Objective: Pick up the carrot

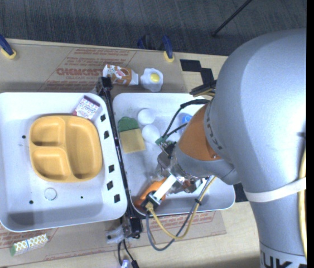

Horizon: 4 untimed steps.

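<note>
The carrot (143,195) lies in the near-left corner of the right bin (157,96), close against the left wall, its long axis slanting from that corner toward the far right. The gripper (167,176) hangs over its upper end and hides it; whether the gripper is open or closed cannot be told. A bare strip of floor separates the carrot from the sponge (130,134) farther along the wall.

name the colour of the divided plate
The divided plate is yellow, seen best in the camera view.
</note>
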Tool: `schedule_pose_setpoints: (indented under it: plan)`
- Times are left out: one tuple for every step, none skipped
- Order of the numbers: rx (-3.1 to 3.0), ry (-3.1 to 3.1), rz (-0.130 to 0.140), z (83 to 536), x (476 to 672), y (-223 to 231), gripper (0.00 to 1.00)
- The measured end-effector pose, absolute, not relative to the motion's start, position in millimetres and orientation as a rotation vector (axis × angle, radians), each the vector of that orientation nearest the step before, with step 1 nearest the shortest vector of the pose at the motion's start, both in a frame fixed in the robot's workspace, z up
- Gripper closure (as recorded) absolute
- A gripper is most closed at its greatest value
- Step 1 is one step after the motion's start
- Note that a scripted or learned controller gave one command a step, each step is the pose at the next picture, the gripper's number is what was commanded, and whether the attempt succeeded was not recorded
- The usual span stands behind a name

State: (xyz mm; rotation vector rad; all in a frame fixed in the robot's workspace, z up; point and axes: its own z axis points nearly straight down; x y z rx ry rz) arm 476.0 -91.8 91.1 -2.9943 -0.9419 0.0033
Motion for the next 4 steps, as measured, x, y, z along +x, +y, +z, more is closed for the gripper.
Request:
schedule_pose_setpoints:
  plan:
    - [-2.970, -1.004, 0.005, 91, 475.7, -92, 1.00]
    - [-3.042, -0.766, 0.005, 120, 475.8, -97, 1.00]
    - [-3.004, -0.902, 0.003, 194, 476.2, -138, 1.00]
    - [-3.119, -0.329, 0.005, 188, 476.2, -107, 1.00]
